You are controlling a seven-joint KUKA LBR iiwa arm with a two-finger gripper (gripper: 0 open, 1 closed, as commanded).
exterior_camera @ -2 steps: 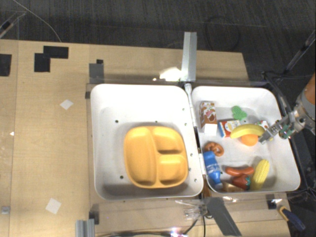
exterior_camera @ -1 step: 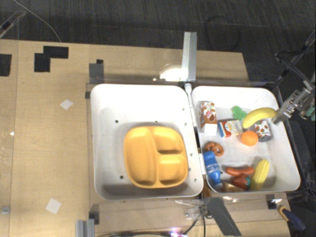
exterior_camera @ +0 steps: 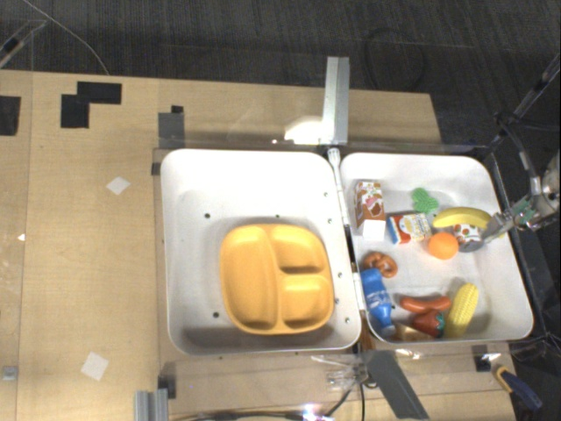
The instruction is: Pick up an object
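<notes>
From above, a yellow divided tray is seen in the left bin. Toy food is scattered in the right bin, a banana and orange ball lying just left of the gripper at the right edge. Its state cannot be told.

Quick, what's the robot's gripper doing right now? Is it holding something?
Gripper: at the right bin's right edge, beside the banana; nothing seen held, and open or closed cannot be told.
</notes>
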